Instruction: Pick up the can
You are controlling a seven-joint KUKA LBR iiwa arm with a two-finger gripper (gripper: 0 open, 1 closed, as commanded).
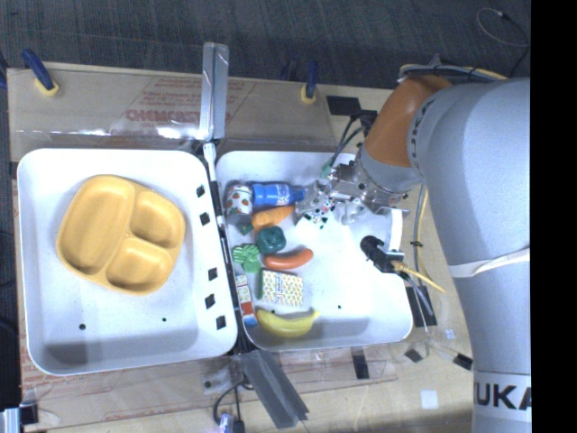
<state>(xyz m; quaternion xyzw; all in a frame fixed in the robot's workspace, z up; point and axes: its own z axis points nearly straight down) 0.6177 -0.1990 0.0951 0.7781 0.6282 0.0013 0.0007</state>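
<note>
The can [275,193] is blue and lies on its side near the back left of the right bin [361,305]. My gripper [319,208] hangs low over the bin just right of the can's right end, beside the tip of an orange carrot [273,216]. Nothing is visibly held in it. The grey arm with its orange band [397,129] reaches in from the right and covers the bin's back right corner.
Packed around the can are a round patterned ball [237,199], a green pepper [270,238], a red sausage [288,259], a cracker box [282,288] and a banana [287,321]. The left bin [54,332] holds a yellow divided plate [122,233].
</note>
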